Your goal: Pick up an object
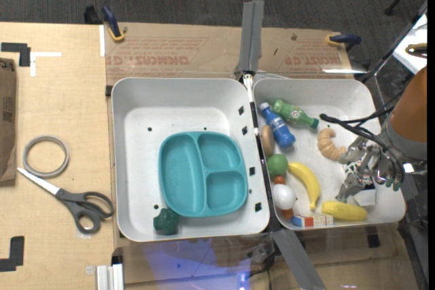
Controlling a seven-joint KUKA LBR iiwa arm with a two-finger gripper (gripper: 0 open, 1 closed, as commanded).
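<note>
My gripper [352,174] hangs over the right side of the right bin [367,100], its fingers apart with nothing seen between them. Just below it lies a yellow corn cob [344,210], and a tan croissant [329,144] sits just up and left of it. Further left in the same bin are a banana [306,181], a white egg [283,197], a green ball [276,165], a blue bottle [277,125], a green bottle [296,113], a brown oval piece [266,139] and a small red and white box [312,220].
The left bin [129,146] holds a teal divided plate [202,173] and a dark green lump [165,221] at its front. On the bench to the left lie scissors [68,197] and a tape ring [45,155]. Black cables [353,122] cross the right bin's far corner.
</note>
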